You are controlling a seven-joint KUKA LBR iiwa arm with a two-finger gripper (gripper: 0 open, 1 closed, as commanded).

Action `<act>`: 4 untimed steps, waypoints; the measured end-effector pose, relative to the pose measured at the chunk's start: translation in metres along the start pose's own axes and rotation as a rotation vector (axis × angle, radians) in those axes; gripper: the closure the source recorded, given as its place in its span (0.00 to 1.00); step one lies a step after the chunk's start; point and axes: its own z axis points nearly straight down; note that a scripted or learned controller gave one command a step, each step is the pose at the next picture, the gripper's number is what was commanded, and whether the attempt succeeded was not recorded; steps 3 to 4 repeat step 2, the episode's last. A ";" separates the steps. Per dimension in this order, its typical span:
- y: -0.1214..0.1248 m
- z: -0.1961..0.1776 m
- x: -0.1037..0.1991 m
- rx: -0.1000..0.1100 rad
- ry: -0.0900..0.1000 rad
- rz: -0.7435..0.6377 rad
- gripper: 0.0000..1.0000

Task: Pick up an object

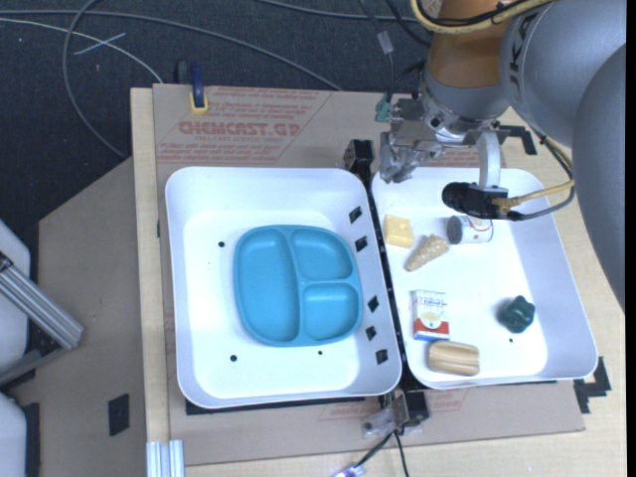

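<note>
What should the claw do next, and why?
Probably drop straight down toward the cheese. The claw hangs at the right bin's far left corner, just above that piece, with nothing between its fingers that I can see. The other items lie farther off.

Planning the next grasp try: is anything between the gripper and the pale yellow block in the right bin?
Nothing visible blocks it. The gripper hangs at the right bin's back left corner, and the pale yellow block lies just in front of it, with bare bin floor between them.
</note>
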 end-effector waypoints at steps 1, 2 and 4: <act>0.014 -0.001 0.053 -0.004 0.000 -0.003 1.00; 0.013 -0.001 0.051 -0.003 0.000 0.001 0.00; 0.013 -0.001 0.051 -0.003 0.000 0.001 0.00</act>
